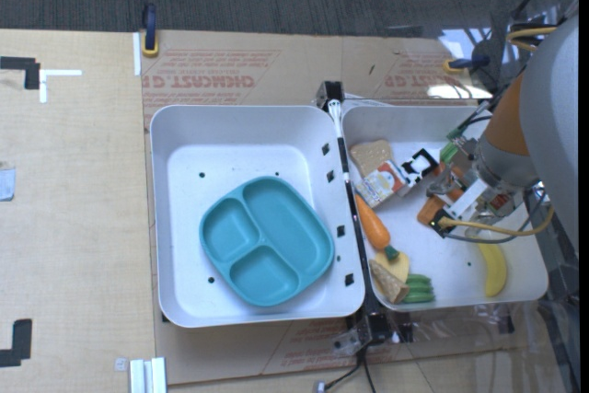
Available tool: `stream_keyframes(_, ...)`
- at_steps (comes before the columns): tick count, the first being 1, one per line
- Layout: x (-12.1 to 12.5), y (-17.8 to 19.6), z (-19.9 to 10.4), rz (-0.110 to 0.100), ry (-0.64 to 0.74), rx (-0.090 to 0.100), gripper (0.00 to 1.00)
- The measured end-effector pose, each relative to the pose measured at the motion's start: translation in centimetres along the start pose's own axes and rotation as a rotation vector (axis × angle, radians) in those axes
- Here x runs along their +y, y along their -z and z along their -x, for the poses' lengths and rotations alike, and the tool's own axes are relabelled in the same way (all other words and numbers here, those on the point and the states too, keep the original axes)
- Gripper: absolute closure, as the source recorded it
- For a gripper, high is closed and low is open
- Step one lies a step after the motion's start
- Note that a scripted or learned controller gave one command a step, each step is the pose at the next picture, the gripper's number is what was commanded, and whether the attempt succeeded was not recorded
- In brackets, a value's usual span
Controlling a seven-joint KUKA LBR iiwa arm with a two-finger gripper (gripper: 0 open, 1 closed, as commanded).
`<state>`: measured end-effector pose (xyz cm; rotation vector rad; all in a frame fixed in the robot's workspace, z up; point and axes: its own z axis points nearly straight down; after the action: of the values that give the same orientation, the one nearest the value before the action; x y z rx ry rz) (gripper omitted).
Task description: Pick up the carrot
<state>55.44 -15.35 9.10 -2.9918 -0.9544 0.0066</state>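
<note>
The orange, tapered carrot (pixel 372 223) lies in the right-hand shallow white bin (pixel 515 288), close against that bin's left wall, its length running at a slant from the wall towards the near edge. The gripper (pixel 440 218) sits well to the carrot's right, near the middle of the same bin, apart from the carrot and with bare white floor between them; how wide its jaws stand cannot be told, since cables and dark fittings crowd that spot and the parts blur together. Just beyond the carrot's far end rest a tan slice of toy bread (pixel 370 154) and a small white printed carton (pixel 378 186). At its near end lie a yellow wedge of toy cheese (pixel 390 274) and a green ridged vegetable piece (pixel 419 289). A yellow banana (pixel 495 270) lies near the bin's right near corner. The left-hand white bin (pixel 175 198) holds a teal three-compartment plastic tray (pixel 266 240). The grey arm (pixel 552 97) is cut off by the view's right edge.
</note>
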Motion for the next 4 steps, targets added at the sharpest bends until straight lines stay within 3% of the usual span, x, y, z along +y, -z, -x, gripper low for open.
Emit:
stream_keyframes(1, -7.3, -0.1, -0.2, -0.004, 0.045, 0.0, 0.0)
stream_keyframes(2, -6.9, -0.1, -0.9, -0.001, -0.178, -0.001, 0.0)
stream_keyframes(3, -17.8, 9.9, -3.3, 0.0, -0.097, 0.001, 0.0)
stream_keyframes(4, -17.8, 9.9, -3.2, 0.0, -0.096, 0.001, 0.0)
